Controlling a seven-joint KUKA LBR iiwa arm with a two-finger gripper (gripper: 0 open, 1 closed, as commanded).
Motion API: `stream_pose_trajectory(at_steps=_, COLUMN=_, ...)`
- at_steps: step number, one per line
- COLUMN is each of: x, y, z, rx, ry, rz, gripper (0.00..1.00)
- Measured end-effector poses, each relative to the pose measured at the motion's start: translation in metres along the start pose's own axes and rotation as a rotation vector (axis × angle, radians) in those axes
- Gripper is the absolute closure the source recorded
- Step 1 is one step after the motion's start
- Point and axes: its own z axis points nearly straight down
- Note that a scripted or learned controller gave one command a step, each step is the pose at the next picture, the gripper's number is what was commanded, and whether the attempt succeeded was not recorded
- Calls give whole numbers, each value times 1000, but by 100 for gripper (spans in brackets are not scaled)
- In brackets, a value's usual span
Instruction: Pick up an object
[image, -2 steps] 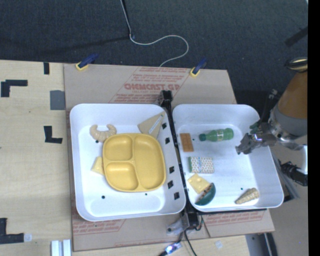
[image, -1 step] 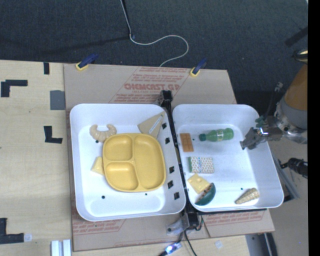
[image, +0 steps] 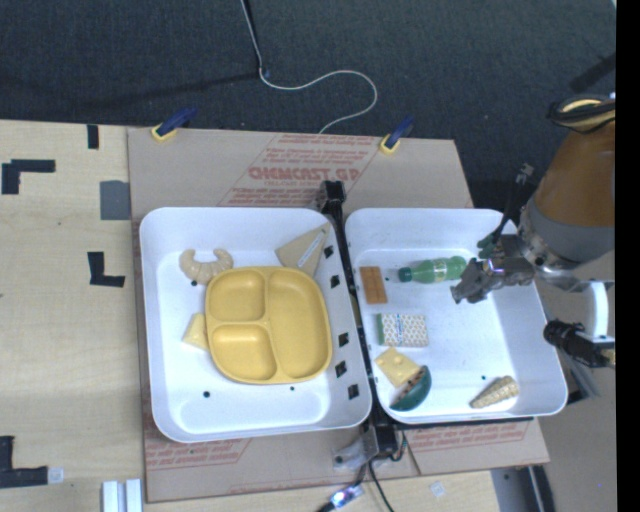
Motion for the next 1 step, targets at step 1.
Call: stream_pose_trajectory(at_steps=1, x=60, y=-12, z=-4, rx=0, ry=0, rz=-1, gripper=100)
